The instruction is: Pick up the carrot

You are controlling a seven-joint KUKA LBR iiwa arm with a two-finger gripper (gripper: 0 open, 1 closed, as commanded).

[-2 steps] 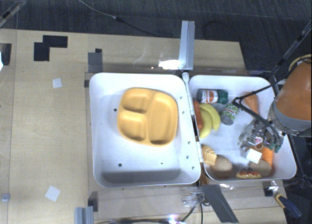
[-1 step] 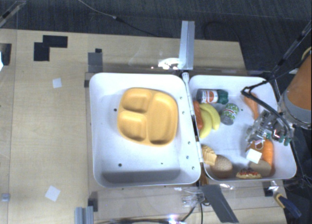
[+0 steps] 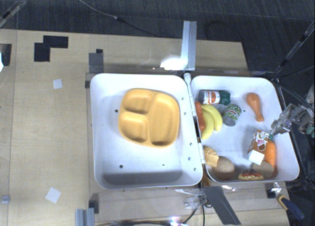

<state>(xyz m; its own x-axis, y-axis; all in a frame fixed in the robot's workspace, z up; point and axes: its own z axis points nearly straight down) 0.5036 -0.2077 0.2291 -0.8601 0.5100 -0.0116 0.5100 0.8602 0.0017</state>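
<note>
camera view, left bin (image 3: 106, 136): shallow white plastic with rounded corners, holding a yellow divided plate (image 3: 149, 116), smooth and moulded into three wells; it plays no part in the pick.
divider edge: a red-orange stick-like piece lies along the right bin's left wall beside the banana (image 3: 210, 119); i judge it could be mistaken for the target, being close in colour.
right bin (image 3: 231, 83): crowded with glossy toy food: a can lying on its side (image 3: 214, 97), a small round tin (image 3: 232, 113), a tan drumstick (image 3: 255, 105), bread pieces (image 3: 219, 162) and a hot dog (image 3: 250, 174) along the near wall.
carrot (image 3: 269, 153): orange, tapered, smooth, in the bin's near right corner, touching a brown packet with a white tag (image 3: 258, 146) on its left and close to the right wall.
gripper (image 3: 281, 124): just above and right of the carrot, over the bin's right rim; whether its fingers are spread or closed i cannot tell.
risk: the packet may be pinched together with the carrot, a finger may strike the wall, or the slick taper may slip out.
</note>
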